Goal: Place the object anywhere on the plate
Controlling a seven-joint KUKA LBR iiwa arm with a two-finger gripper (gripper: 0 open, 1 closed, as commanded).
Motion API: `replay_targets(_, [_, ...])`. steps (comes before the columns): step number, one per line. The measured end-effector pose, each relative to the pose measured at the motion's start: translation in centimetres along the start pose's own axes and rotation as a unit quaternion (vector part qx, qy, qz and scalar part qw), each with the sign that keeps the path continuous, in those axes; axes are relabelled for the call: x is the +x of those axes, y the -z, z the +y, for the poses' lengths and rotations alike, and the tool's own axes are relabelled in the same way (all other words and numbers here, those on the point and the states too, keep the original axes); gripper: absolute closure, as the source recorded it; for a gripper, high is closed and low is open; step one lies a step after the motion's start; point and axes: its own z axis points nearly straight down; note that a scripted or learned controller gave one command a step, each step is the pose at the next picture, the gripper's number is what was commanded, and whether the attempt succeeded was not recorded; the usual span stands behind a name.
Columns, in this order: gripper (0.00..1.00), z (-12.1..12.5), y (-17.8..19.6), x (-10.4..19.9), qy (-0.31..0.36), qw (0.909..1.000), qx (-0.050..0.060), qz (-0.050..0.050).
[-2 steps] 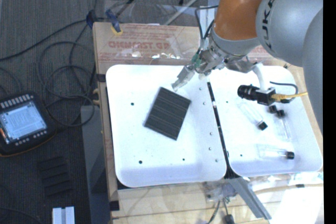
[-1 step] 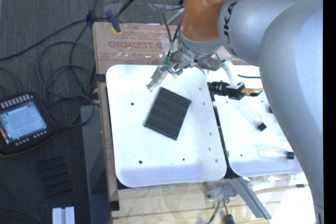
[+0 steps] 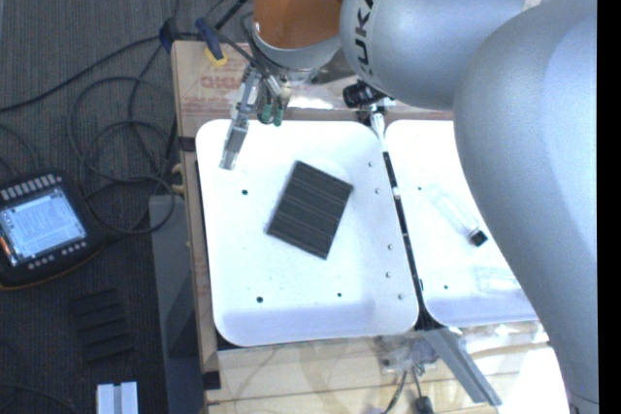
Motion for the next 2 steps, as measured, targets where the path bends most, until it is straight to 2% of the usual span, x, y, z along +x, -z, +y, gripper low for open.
replay_targets(1, [0.00,1.1,8.4,8.1,0.028,0.9996,0.001,0.001])
replay_targets(2, [0.00,-6.9,13.8,15.1,0.066,0.9978,0.002,0.000])
